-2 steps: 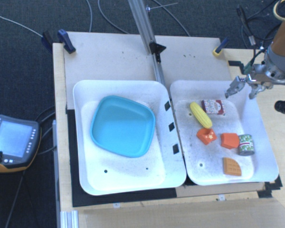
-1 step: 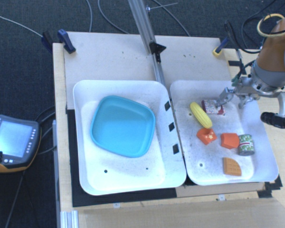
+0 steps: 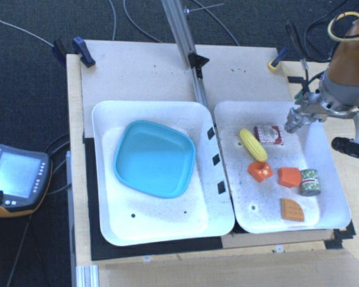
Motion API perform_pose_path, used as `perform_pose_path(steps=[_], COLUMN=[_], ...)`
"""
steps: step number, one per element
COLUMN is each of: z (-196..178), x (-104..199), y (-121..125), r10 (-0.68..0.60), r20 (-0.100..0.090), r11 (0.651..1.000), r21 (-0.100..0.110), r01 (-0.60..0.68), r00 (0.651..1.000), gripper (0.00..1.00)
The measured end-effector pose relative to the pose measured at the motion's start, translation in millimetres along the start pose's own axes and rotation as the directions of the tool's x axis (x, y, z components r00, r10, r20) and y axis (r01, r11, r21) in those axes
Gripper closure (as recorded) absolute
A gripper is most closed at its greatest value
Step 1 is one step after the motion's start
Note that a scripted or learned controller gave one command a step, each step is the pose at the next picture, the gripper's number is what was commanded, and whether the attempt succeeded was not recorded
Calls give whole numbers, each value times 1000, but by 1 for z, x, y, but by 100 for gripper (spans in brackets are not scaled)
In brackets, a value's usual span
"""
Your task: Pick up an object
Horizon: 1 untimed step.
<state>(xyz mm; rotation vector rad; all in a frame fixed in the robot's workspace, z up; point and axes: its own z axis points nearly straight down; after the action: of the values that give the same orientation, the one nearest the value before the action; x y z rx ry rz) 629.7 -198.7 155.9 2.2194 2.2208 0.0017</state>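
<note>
From the overhead camera view, the tool [image 3: 293,122] hangs over the right bin [image 3: 329,154], whether its tips stand apart or together cannot be told, with a small red-and-white packet [image 3: 268,135] just to its left. The packet looks light, probably slick and crushable, best pinched across its short sides. Its long axis runs roughly straight toward the tool, and a yellow corn cob [image 3: 252,144] lies just beyond it.

The arm [image 3: 347,64] reaches in from the right, gripper [image 3: 293,122] lowered.
</note>
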Motion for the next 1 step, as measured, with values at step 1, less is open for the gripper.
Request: perform_pose_path(steps=[1], z=[-43], x=[2], y=[3], r10=[0], r20=[0], r11=[1000], r21=[-2], r01=[0], r00=[1000], gripper=[100])
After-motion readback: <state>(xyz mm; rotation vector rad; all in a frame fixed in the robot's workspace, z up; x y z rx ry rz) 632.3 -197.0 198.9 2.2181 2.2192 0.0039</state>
